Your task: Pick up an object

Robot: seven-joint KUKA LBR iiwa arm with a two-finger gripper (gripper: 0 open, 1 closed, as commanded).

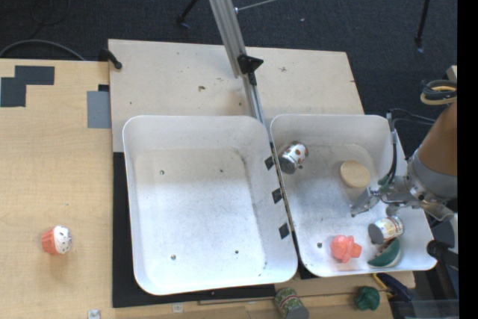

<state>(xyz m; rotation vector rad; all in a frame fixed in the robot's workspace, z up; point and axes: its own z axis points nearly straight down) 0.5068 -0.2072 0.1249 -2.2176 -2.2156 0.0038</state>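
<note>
My gripper (pixel 366 202) hangs low in the right bin (pixel 328 127), near its right wall, with the grey arm (pixel 437 160) behind it at the view's right edge. A tan round disc (pixel 355 174) lies just up and left of the gripper. A small silver can (pixel 386 228) lies just below and right of it, next to a green piece (pixel 387 256) in the bin's front right corner. A pink lump (pixel 344 248) sits at the front of that bin. A small silver and red-white object (pixel 293 156) rests by the bin's left wall. Nothing visibly hangs from the gripper.
The left bin (pixel 149 160) stands beside the right one. A slanted aluminium bar (pixel 228 19) reaches down to the bins' shared rim. A red-white toy (pixel 57 240) lies on the wooden bench at left. Two green objects (pixel 289 301) (pixel 366 298) lie in front of the right bin.
</note>
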